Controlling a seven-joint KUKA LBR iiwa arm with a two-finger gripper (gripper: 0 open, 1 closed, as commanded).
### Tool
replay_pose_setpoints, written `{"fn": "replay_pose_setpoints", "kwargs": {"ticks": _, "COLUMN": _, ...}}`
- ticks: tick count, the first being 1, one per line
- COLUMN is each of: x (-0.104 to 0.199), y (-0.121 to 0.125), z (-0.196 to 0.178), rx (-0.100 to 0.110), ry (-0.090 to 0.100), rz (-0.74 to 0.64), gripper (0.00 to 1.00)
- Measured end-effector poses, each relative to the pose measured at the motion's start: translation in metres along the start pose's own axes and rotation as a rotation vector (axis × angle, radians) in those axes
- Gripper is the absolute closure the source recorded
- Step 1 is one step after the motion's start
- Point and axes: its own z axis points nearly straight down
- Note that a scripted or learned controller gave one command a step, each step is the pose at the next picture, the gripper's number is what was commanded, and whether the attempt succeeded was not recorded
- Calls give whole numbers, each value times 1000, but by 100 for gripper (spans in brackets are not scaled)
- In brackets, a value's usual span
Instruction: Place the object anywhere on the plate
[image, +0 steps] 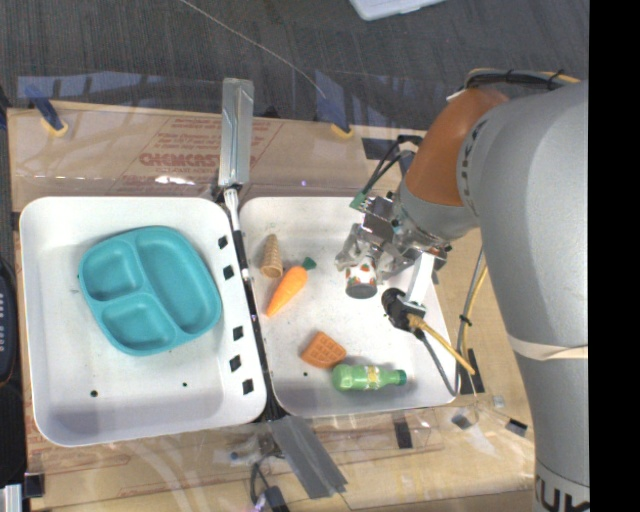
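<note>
The teal plate (150, 288), split into three compartments, lies in the left bin (60, 400). My gripper (368, 262) hangs over the upper middle of the right bin (300, 212). A small white, red and grey object (361, 283) sits right at its tip. Whether the object is gripped or rests on the bin floor is not visible. Left of it in the same bin lie an orange carrot (286, 289) and a tan ice-cream cone (271, 256).
A waffle piece (323, 350) and a green bottle (367, 377) lie near the right bin's front wall. A divider with black clips (240, 300) separates the bins. The grey arm and its cables cover the right bin's right side.
</note>
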Motion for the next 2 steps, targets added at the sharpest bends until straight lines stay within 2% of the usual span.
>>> {"fn": "replay_pose_setpoints", "kwargs": {"ticks": 1, "x": 53, "y": -42, "z": -4, "rx": 0, "ry": 0, "rz": 29, "gripper": 100}}
{"fn": "replay_pose_setpoints", "kwargs": {"ticks": 2, "x": 101, "y": -111, "z": -4, "rx": -1, "ry": -1, "rz": -248, "gripper": 100}}
